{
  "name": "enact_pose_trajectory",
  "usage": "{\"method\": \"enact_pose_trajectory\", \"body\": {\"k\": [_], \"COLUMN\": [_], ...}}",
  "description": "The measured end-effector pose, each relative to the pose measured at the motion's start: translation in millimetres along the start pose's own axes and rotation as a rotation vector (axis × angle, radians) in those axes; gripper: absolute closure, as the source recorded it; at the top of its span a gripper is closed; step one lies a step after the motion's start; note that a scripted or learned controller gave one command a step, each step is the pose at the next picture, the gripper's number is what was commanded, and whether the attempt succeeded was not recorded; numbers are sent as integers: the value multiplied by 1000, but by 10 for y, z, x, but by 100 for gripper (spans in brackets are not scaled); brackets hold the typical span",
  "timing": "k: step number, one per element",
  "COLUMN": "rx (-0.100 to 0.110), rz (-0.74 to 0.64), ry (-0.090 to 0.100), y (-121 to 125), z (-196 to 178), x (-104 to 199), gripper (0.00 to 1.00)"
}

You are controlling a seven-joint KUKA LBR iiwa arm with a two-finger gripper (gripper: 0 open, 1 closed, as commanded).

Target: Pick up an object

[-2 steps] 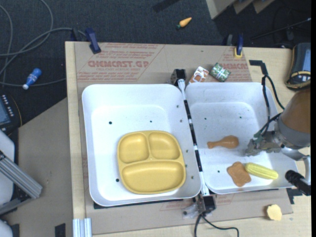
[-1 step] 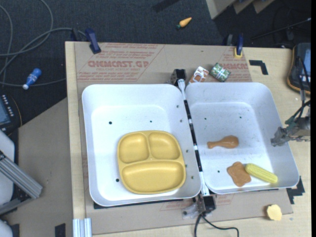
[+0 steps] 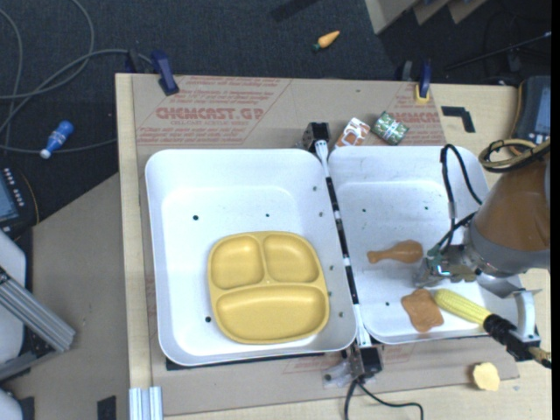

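1. The gripper (image 3: 431,271) sits low in the right bin (image 3: 385,191), just right of the toy drumstick (image 3: 395,254) and above the brown slab piece (image 3: 423,310) and the corn cob (image 3: 462,305). Can't tell from this angle if it's spread or pinched together, and nothing is visibly in it
2. Drumstick looks like the nearest pick. My guess is light, hard plastic, kinda slick, so it could squirt out of a pinch. I'd grab across the fat meaty end, not the skinny bone bit
3. Corn is round and ridged, so it may roll; take it across the middle. The brown slab lies flat and looks hard to get under
4. In the way: slab and corn are touching, close to the bin's near wall, so it's crowded there. The drumstick has open floor around it
5. The left bin (image 3: 175,234) holds a yellow divided tray (image 3: 267,285), well apart from the action. Some small clutter (image 3: 374,130) on the board behind the bins, plus a yellow bit (image 3: 485,375) at the front right corner, all outside the bins
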State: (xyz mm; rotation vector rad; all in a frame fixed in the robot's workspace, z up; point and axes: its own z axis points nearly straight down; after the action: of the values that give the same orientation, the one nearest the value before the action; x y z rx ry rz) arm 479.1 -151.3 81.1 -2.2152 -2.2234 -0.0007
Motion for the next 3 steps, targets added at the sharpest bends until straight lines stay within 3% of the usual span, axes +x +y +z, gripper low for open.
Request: {"method": "enact_pose_trajectory", "body": {"k": [1, 3], "rx": [-5, -3], "rz": [4, 4], "ry": [-4, -4], "y": [5, -2], "z": [-135, -34], "x": [-33, -282], "gripper": [100, 100]}}
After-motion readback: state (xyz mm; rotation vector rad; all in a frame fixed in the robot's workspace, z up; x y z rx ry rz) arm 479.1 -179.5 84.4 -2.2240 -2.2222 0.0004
